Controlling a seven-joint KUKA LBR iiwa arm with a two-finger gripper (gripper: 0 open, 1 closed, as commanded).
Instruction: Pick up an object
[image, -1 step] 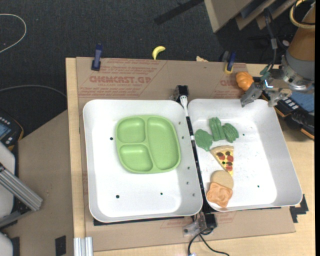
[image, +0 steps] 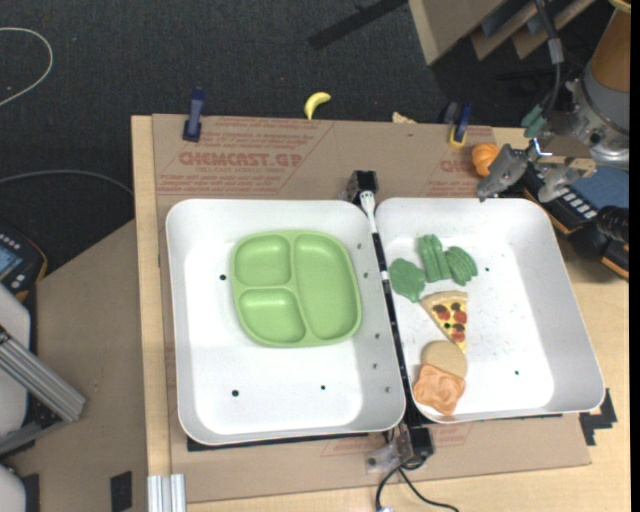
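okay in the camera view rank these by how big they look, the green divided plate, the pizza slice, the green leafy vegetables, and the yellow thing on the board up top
Largest to smallest as they look:
1. green divided plate
2. green leafy vegetables
3. pizza slice
4. yellow thing on the board; it lies farther from the camera, so it may look a little smaller than it is.

Robotics lab. Counter carries a clamped board under two white bins holding toy food. Loose cables on dark floor left of the board; aluminium framing beside it.
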